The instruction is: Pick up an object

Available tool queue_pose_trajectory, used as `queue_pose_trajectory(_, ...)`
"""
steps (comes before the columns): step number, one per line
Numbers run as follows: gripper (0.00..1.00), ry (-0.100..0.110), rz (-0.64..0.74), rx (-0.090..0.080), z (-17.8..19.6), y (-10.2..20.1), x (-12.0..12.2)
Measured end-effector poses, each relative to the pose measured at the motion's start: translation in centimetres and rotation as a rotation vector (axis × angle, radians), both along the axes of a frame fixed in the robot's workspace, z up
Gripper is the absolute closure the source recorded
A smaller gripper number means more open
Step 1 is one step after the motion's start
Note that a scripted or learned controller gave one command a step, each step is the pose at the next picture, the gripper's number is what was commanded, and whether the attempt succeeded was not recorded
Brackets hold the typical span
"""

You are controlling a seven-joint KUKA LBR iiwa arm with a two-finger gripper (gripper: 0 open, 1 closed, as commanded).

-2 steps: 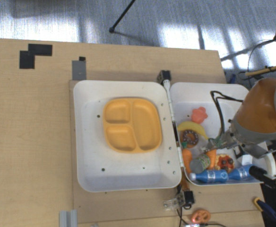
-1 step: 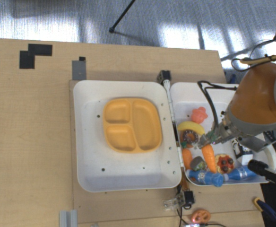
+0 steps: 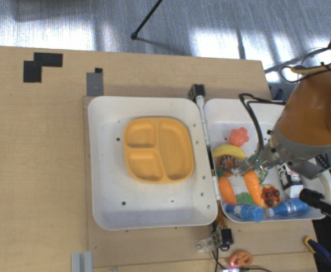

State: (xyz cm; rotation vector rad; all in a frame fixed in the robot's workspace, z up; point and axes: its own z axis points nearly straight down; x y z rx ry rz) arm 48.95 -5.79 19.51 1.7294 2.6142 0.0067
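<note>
The right bin [image 3: 228,109] holds a heap of toy food. A salmon-coloured piece [image 3: 239,135] lies at the back, with a yellow banana [image 3: 229,151] and a brown ring-shaped piece [image 3: 228,164] just in front of it. Two orange carrots [image 3: 226,190] [image 3: 253,188] lie side by side with a green piece [image 3: 245,198] between them. A red speckled piece [image 3: 270,195] and two blue bottles [image 3: 248,212] [image 3: 291,208] rest along the front wall. My gripper [image 3: 257,162] hangs low over the heap, just above the right carrot's top end and right of the ring-shaped piece.
The left bin [image 3: 106,208] holds a yellow-orange divided plate [image 3: 157,149]. The arm's orange band [image 3: 310,112] covers the right bin's far right side. A black cable [image 3: 255,118] loops over the bin's back. Small clips [image 3: 216,239] lie on the bench in front.
</note>
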Motion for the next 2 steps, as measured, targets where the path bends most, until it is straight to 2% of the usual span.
queue_pose_trajectory(2,1.0,-0.009,0.004,-0.001,2.1,0.1,0.3)
